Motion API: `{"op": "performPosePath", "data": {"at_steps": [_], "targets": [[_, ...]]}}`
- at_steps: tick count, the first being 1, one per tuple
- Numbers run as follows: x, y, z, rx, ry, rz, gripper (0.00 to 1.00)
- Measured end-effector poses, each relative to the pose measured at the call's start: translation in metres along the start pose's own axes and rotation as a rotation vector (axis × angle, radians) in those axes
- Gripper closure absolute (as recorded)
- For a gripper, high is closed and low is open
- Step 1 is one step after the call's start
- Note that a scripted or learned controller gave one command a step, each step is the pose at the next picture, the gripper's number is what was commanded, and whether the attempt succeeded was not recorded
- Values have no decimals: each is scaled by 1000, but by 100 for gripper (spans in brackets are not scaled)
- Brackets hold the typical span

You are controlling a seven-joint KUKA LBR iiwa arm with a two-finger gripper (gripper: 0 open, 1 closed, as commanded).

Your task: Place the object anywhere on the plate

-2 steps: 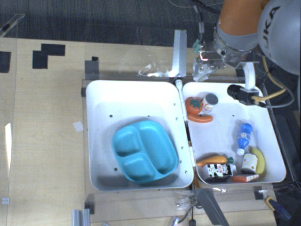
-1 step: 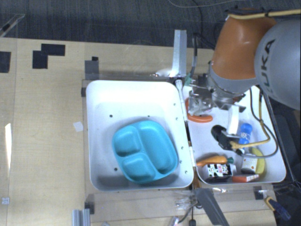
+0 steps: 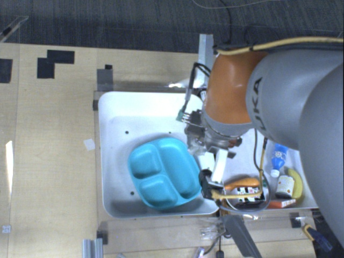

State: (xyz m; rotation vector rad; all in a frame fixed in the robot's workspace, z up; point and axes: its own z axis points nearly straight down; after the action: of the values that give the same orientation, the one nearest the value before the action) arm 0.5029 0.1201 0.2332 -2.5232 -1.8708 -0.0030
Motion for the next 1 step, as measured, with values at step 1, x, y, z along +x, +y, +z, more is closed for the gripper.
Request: {"op": "performPosePath", "data": {"at_steps": [1], "targets": [[36,-28,33,0,0,21,100]]}}
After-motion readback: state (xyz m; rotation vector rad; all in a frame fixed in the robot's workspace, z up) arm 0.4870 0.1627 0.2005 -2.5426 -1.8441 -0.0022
